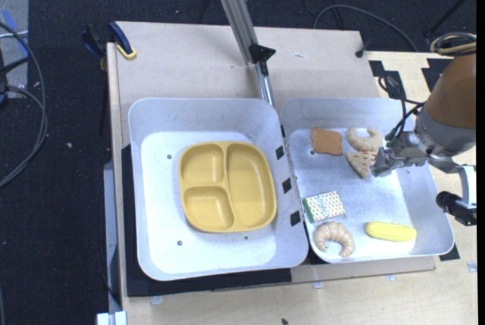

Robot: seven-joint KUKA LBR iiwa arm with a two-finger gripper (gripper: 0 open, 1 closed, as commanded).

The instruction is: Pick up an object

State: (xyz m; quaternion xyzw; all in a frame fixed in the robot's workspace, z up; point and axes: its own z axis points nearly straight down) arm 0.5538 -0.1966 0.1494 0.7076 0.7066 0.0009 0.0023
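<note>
Over the right white bin (424,240), I have the gripper (379,164) low against a pale tan croissant-shaped toy (362,160); how far it is open I cannot tell. I judge this the grasp step; next needs a confirmed closure, then lift.

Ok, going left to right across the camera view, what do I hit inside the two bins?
yellow divided plate → green patterned packet → yellow corn-like piece → gripper
</note>
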